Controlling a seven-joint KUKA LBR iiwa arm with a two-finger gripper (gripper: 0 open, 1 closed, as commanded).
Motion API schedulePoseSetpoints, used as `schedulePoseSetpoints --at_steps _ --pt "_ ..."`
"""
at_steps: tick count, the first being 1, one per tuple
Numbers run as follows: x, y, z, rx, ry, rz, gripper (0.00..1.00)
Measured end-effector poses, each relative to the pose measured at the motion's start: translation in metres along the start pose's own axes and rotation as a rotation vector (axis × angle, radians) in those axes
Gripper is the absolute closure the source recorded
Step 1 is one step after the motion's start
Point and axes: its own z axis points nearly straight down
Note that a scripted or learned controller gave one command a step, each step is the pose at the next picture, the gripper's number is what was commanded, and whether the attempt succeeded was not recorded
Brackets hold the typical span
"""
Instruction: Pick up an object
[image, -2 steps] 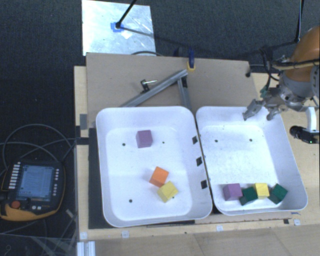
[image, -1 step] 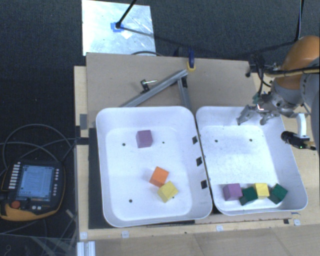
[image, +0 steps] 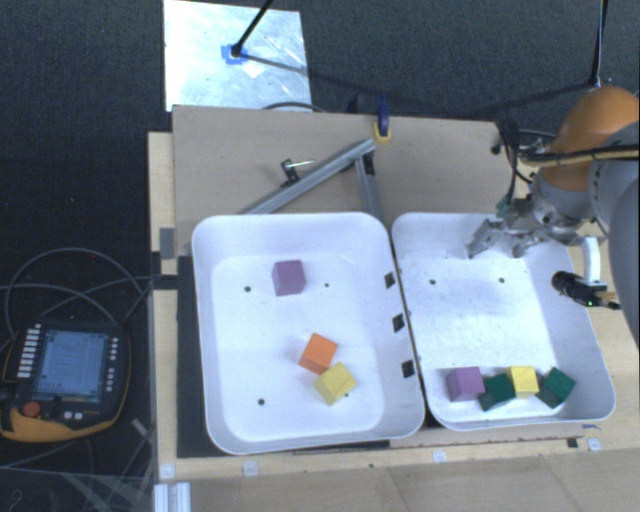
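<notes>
I am looking first at the candidates in the right bin (image: 440, 240), since that is where the arm is working. A row of cubes is sitting along its near wall: a purple cube (image: 465, 382), a dark green cube (image: 497, 390), a yellow cube (image: 524, 379) and a second green cube (image: 557, 385). They are touching or nearly touching each other and pressing close to the wall. The gripper (image: 505, 243) is hanging over the far part of this bin, well apart from that row, with its fingers splayed apart and nothing between them.

My worry is the crowding. I judge that a finger coming down into that row is likely to land on a neighbour or on the bin wall, so the cubes are apt to be shoved aside rather than clamped.

The left bin (image: 215, 240) is offering easier targets: a purple cube (image: 288, 277) standing alone toward the far side, and an orange cube (image: 318, 352) touching a yellow cube (image: 335, 383) nearer me.

The fingertips are hard to make out against the white floor, and I am unable to judge their height above it. The arm (image: 600, 150) is cut off at the right edge.
</notes>
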Motion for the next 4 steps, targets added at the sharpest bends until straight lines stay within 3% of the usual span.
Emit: schedulePoseSetpoints --at_steps 1,3,4 --pt "-0.001 0.002 -0.014 -0.006 -0.003 -0.003 1.00" --pt "-0.002 0.000 -0.129 -0.009 -0.002 0.001 1.00" --pt "0.052 -0.006 -0.143 -0.004 0.003 -0.005 1.00"
